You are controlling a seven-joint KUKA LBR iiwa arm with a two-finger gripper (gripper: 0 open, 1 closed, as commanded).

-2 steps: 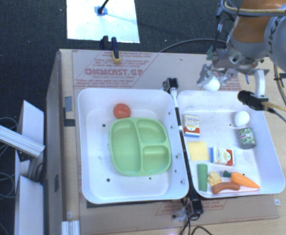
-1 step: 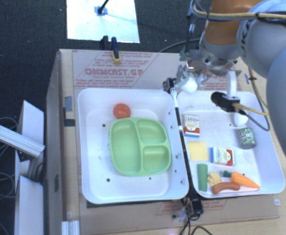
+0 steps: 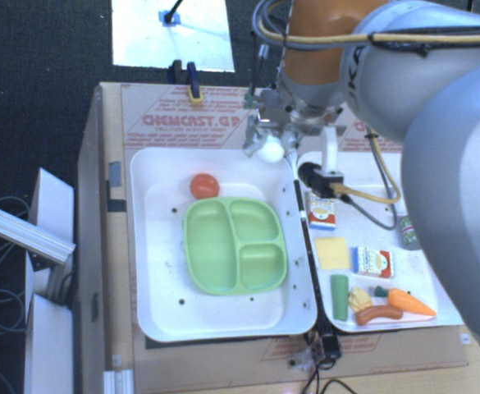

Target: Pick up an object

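Bins sat side by side on the counter (image 3: pixel 116 245), the left bin (image 3: pixel 162 302) carrying a green tray (image 3: pixel 234 245) with three compartments and a red ball (image 3: pixel 204 185) just beyond the tray's far edge, near it though whether they touched was hard to say. The right bin (image 3: pixel 387 167) held a small carton (image 3: pixel 322 210) near its left wall, a yellow slice (image 3: pixel 332 253) below that, a small box (image 3: pixel 373 262) beside the slice, and along the near edge a green stick (image 3: pixel 340 296), a yellow piece (image 3: pixel 359 299), a sausage (image 3: pixel 376 313) and a carrot (image 3: pixel 410 303). A grey bottle-like thing (image 3: pixel 406 230) lay at the right, partly under the arm.

The arm (image 3: pixel 436 80) reached in from the right, its orange band (image 3: pixel 330 19) above the wrist, and the tool (image 3: pixel 266 142) hung over the far end of the wall between the bins. A white ball (image 3: pixel 271 148) showed right at the tool's tip, seemingly between the fingers, though the dark clutter there left the grip and the spread of the fingers unclear. A black cable (image 3: pixel 363 208) trailed down from the wrist across the right bin.
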